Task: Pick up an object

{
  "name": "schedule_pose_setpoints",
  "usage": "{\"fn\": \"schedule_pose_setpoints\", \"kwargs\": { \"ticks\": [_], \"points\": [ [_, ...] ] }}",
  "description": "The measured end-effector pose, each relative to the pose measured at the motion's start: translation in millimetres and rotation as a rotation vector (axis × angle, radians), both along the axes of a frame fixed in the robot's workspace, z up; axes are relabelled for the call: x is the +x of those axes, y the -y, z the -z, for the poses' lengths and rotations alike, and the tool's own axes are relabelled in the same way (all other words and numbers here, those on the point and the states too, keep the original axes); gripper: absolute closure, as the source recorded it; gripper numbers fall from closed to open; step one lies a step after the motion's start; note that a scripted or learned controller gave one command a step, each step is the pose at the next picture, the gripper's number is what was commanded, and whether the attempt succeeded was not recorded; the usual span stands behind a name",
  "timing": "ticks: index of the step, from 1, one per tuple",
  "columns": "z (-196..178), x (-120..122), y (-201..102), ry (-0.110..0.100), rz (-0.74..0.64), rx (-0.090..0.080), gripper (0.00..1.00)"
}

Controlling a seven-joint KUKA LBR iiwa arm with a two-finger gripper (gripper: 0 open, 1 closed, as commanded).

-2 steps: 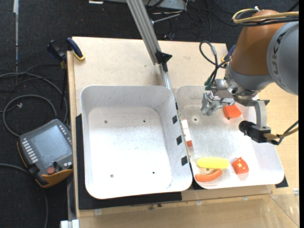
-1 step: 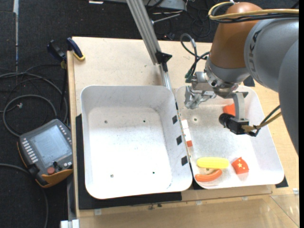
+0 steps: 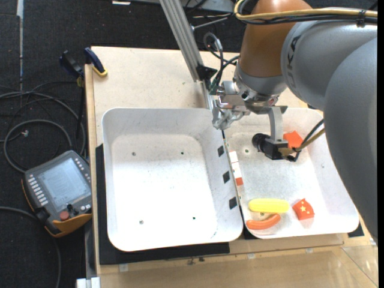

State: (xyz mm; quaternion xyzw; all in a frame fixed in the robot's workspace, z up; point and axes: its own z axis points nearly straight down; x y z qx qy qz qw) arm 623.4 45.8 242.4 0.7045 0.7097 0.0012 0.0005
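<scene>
Objects for the pick: you've got four, all in the right bin (image 3: 336, 179).

- One yellow oblong piece (image 3: 268, 206): long axis runs across the view, roughly along the bin's near rim. It's well apart from the gripper (image 3: 223, 116), toward the near side and a little right of it.
- One orange-red curved piece (image 3: 264, 222): touching the yellow one on its near side, same left-right axis, ends curling up toward it.
- One red block (image 3: 303, 209): just right of the yellow piece, sitting slightly tilted.
- One orange block (image 3: 293, 139): right of the gripper, the closest of the four, tight against a black part (image 3: 269, 146) hanging off the wrist on a grey bracket.

Gripper sits over the far end of the ridge where the two bins meet. You can't tell from this angle whether it's wide or narrow, and nothing is visibly held.

Left bin (image 3: 120, 125) is left of the gripper. One teach pendant (image 3: 57, 188) lies on the floor further left. One blue-and-yellow clamp (image 3: 93, 62) is at the bench's far left corner.
</scene>
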Motion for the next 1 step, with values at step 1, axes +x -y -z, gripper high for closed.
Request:
{"fn": "schedule_pose_setpoints", "kwargs": {
  "ticks": [1],
  "points": [
    [12.8, 1.3, -52.0, -0.003, -0.001, 0.0, 1.0]
  ]
}}
